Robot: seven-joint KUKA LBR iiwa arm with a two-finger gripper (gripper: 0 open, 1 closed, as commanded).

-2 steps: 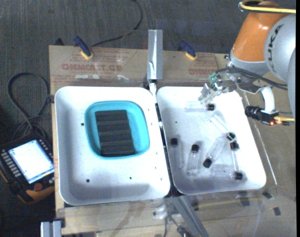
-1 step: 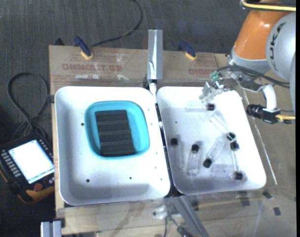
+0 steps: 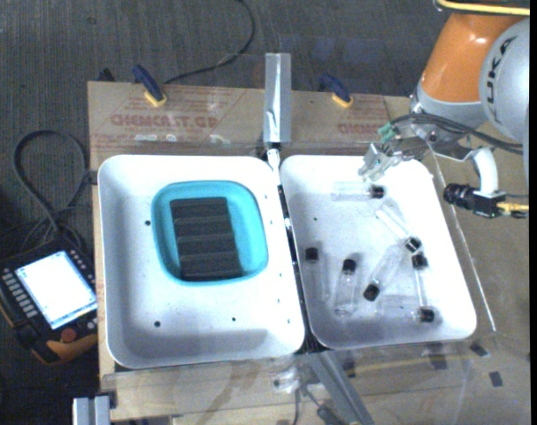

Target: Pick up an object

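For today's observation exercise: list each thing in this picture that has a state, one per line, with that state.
Tool: raised over the right bin's far edge, nothing seen between its fingers.
Clear vials: lying scattered in the right bin, black caps on.
Teal tray: sitting flat in the left bin, dark ribbed insert inside.
Handheld screen: lit, lying left of the bench.

My view cuts the grey arm with its orange band (image 3: 480, 56) at the right and top edges. The clear plastic vials with black caps (image 3: 380, 277) nearly vanish against the right white bin (image 3: 321, 321); I can't count them.
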